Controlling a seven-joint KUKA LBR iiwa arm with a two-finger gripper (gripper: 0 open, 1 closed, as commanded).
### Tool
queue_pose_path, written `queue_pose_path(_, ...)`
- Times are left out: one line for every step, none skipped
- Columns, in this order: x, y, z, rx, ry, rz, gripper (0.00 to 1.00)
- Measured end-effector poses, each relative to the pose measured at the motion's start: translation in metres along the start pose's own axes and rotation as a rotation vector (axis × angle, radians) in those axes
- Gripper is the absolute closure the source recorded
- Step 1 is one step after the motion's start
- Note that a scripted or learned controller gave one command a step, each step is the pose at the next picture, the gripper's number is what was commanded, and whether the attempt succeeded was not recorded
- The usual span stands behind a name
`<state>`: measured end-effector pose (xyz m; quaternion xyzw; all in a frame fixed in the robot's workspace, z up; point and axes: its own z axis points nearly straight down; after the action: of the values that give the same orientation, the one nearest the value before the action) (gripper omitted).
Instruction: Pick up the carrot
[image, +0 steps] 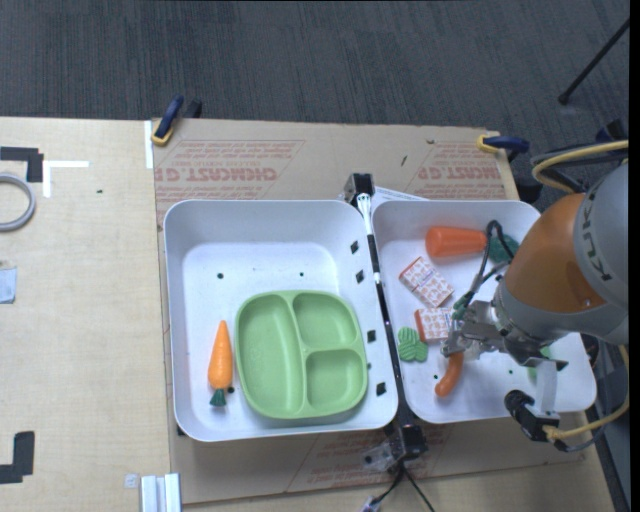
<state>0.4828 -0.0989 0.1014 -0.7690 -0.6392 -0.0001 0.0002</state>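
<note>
- While the arm (575, 270) reaches in from the right over the right bin (400, 395), the gripper (462, 338) sits low in that bin's middle, just above a small red-orange piece (449, 376).
- Finger state: can't tell, wrist body blocks the tips from this angle.
- Carrot (220, 357) lies in the left bin (190, 300), near its left wall, orange body pointing up the frame, green top at the lower end.
- Carrot is just beside the left edge of the green divided plate (300, 352), whether touching or not is unclear; well apart from the gripper, with the plate and the bin walls between them.
- Green divided plate has three compartments, sits in the lower middle of the left bin.
- Right bin contents: an orange-red pepper-like toy (455, 242) near the top; two red-and-white patterned packets, one (426, 281) upper, one (432, 322) lower and right by the gripper; a small green leafy toy (411, 344) near the left wall.
- Red-orange piece is elongated, tilted, below the gripper; looks close to the tips, contact can't be confirmed.
- Both bins rest on a cardboard sheet (270, 165) with red printing, on a light wooden bench (80, 330).
- Blue-and-yellow clamps at the cardboard's top left (168, 118) and top right (503, 144).
- Black clips (358, 186) join the bins at the top, and another sits at the bottom of the seam.
- Yellow cable (570, 155) loops near the arm at the right.
</note>
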Motion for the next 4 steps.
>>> queue_pose_path(0.098, -0.023, -0.091, 0.0, -0.001, 0.356, 1.0)
queue_pose_path(0.033, -0.011, -0.143, 0.0, -0.002, 0.367, 1.0)
queue_pose_path(0.112, -0.026, -0.09, 0.002, -0.001, 0.35, 1.0)
queue_pose_path(0.046, -0.013, -0.163, 0.0, -0.001, 0.374, 1.0)
